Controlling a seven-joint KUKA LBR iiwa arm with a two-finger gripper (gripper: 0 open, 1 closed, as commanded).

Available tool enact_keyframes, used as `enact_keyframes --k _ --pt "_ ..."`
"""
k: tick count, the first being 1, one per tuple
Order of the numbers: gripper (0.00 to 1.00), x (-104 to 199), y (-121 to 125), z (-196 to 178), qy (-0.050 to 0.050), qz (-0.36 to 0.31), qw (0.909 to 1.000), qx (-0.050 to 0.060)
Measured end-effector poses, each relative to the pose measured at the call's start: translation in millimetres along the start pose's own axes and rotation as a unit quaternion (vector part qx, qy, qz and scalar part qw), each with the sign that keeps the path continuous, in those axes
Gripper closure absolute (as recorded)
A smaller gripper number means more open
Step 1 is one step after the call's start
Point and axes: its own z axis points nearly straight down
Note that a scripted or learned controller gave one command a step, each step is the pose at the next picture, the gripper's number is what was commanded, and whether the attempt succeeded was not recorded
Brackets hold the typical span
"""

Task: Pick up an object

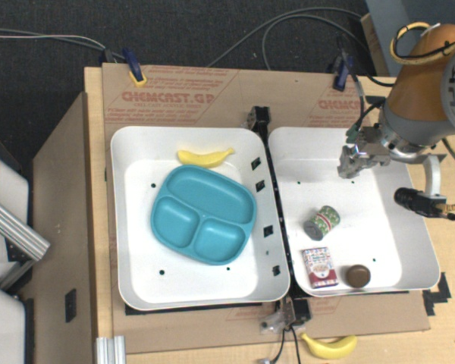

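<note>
This looks like a robotics lab, though the view is narrow. Two white bins (129, 226) sit on a cardboard sheet (174, 89) clamped with blue clips (134, 68) to a table (61, 196), left of the gripper (350, 165), with loose cables (288, 21) trailing over dark carpet behind it.

The brown cardboard sheet (212, 82) under the two bins carries red printed letters along its far edge. On the left part one can read "CHEMCAST GP". On the right part the same word starts again, "CHEMCAS", but the arm covers the rest.
</note>
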Motion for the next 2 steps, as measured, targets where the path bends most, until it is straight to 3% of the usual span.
enact_keyframes --k 1,2 --pt "1.0 0.4 1.7 -42.8 0.0 0.0 1.0 0.0" --pt "1.0 56.6 -7.6 -38.9 0.002 -0.002 1.0 0.004"
